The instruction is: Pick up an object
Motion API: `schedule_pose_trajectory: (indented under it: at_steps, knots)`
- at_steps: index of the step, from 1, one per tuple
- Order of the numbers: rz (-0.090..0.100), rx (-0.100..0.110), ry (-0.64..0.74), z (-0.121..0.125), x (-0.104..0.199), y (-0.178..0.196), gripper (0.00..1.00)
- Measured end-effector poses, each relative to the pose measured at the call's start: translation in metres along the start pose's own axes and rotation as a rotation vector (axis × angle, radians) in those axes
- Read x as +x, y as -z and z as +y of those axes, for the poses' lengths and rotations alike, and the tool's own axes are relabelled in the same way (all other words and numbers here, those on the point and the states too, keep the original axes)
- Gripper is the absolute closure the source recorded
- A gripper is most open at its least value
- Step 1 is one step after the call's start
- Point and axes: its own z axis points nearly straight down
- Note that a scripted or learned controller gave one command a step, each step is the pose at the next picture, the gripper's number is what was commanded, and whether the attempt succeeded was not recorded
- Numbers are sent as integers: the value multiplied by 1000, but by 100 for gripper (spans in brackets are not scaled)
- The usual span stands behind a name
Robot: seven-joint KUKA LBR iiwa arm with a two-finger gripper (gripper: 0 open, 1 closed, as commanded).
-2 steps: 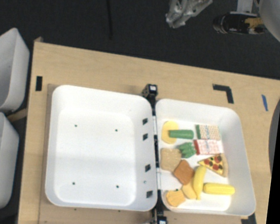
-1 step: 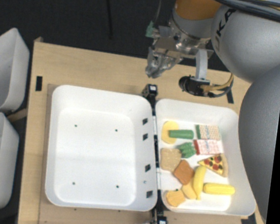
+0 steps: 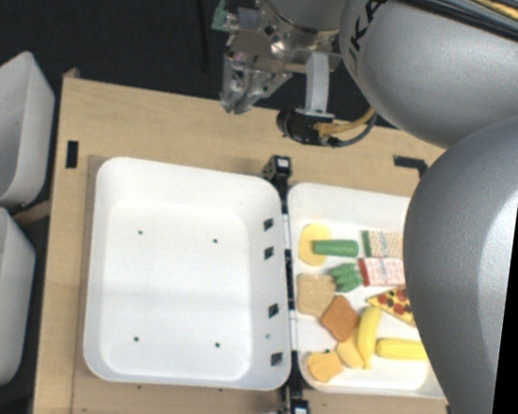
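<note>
Several toy foods crowd the right bin (image 3: 336,198): a banana (image 3: 368,334), a green piece (image 3: 334,247), a brown slice (image 3: 340,318), a small box (image 3: 382,244). I judge them light, stiff, somewhat slick plastic. I'd take the banana across its narrow middle, since it lies clear on top. My gripper (image 3: 240,102) hangs high above the bench's far edge, well apart from the pile, up and to its left; whether it's open I cannot tell. The left bin (image 3: 101,256) sits beside.

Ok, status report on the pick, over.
Tool high above the bench's far edge, nothing seen in it. Toy food pile lies in the right bin, ungrasped. Arm overhangs that bin's right side.
</note>
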Motion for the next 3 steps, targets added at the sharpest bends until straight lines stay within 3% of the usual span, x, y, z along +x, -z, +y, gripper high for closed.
schedule_pose_trajectory:
  at_steps: [1,2,3]
  knots:
    - [-4,14,-5,-1,21,-108,100]
    - [-6,17,-9,-16,-2,-284,100]
    - [1,-13,-9,2,-33,-96,100]
